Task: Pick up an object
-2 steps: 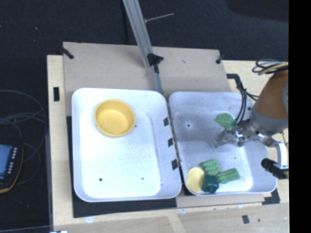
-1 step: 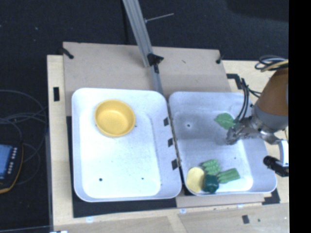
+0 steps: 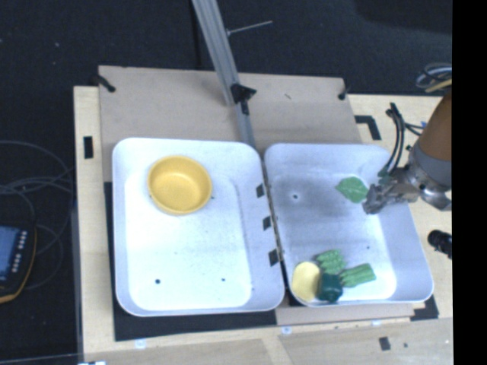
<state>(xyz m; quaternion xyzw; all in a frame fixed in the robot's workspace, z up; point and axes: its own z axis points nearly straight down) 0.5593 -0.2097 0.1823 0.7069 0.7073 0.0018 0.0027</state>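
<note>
The two-finger gripper (image 3: 374,202) hung low in the right white bin (image 3: 396,242), just beside a flat pale-green piece (image 3: 351,188); how it was set could not be told. It risked nudging that thin piece aside, catching nothing.

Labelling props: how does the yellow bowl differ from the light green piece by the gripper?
The yellow bowl sits in the left bin; the light green piece lies in the right bin. The bowl is round and hollow, the piece flat and irregular. The bowl looks clearly larger. The bowl stands alone; the piece lies just beside the gripper. Both rest on the white bin floors.
</note>
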